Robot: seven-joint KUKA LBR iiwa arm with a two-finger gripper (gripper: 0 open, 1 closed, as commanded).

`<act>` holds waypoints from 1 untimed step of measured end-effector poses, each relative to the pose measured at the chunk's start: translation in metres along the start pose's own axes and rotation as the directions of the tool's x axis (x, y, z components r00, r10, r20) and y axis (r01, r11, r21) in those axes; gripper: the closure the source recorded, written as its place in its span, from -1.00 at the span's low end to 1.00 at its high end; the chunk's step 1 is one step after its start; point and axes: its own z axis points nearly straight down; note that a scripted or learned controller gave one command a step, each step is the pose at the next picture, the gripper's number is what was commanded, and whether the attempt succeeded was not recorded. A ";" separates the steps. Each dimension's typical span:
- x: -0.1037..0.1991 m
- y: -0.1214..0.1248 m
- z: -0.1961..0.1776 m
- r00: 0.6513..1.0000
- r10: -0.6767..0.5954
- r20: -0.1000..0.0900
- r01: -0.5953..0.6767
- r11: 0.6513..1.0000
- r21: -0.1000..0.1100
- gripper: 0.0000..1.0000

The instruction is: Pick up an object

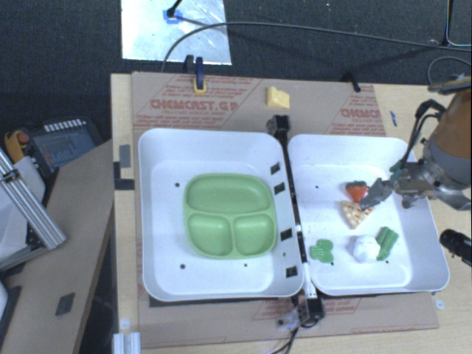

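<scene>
Cardboard-covered bench, two white bins: my gripper (pixel 377 192) hangs low in the right bin (pixel 420 279), can't tell its opening, tip crowded between the red-orange piece (pixel 356 191) and the waffle-patterned piece (pixel 354 213) touching it, so closing risks nudging both and catching neither.
</scene>
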 end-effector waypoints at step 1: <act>0.000 0.002 -0.006 1.000 -0.003 0.002 0.003 1.000 -0.012 -1.00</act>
